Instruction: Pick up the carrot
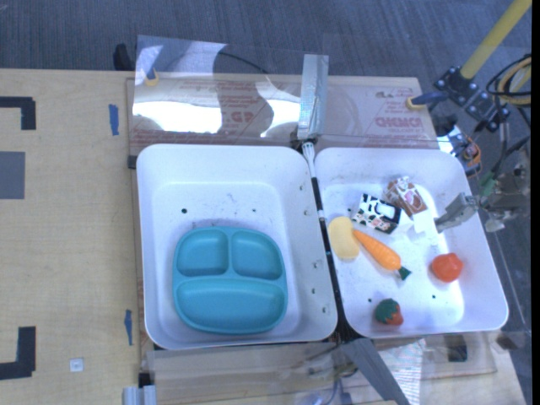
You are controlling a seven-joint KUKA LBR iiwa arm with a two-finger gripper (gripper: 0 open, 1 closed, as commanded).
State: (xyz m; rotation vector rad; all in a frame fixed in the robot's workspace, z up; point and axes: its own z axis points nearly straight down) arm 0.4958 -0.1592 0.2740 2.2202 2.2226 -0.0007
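Your end effector [453, 213] sits over the right-hand edge of the right bin [489, 306], a grey piece reaching in from the cluttered side of the table [59, 226]. At this angle you cannot tell whether it is open or closed, and nothing is visibly gripped in it.

The carrot [377, 249] lies on the floor of that same bin, apart from the end effector, off toward the view's left of it and a little nearer the front edge. It rests at a slant, its green stub pointing toward the front right and its orange body running up to the left.

Touching the carrot's far tip, farther from the end effector still, is a pale yellow piece [342, 237]. Between the end effector and the carrot's upper end you have a black-and-white patterned item [375, 213] and, right beside it and closer to the end effector, a small brown and white carton [407, 197].

Below the end effector in the view, near it, sits an orange-red tomato-like piece [446, 267]. Farther down and to the left lies a red and green piece [388, 312].

Well away, in the left bin [160, 175], lies a teal divided plate [229, 280].
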